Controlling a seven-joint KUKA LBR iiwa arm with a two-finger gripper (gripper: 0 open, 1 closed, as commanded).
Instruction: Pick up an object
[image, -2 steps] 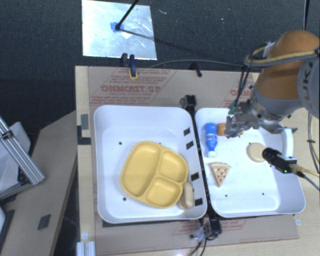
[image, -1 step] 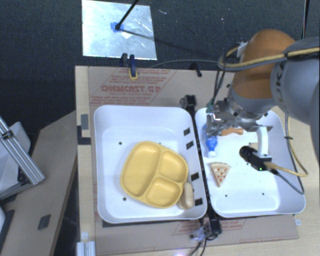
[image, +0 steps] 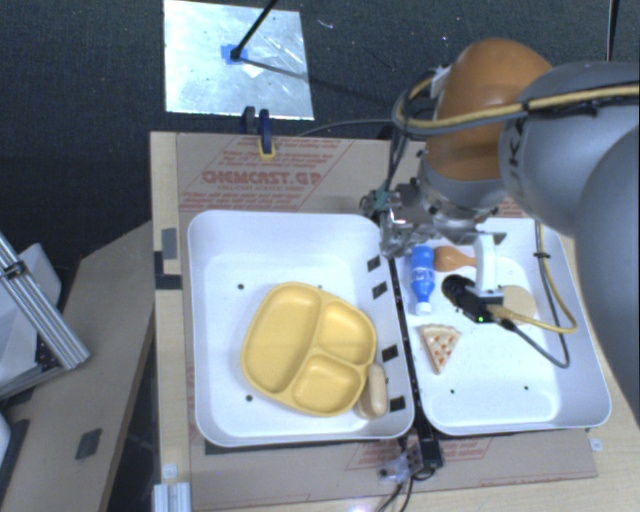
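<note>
Bread roll (image: 374, 391) beside yellow tray (image: 305, 345) | end effector (image: 400, 232) above blue bottle (image: 422, 274)

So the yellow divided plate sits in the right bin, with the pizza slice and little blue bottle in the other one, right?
Not quite. The camera view shows the yellow divided plate in the left bin, not the right. The pizza slice and blue bottle lie in the right bin.

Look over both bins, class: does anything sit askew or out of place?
Mostly tidy. The yellow divided tray lies turned at an angle in the left bin, with a bread roll outside its rim rather than in a compartment. The pizza slice and blue bottle lie loose in the right bin.
</note>
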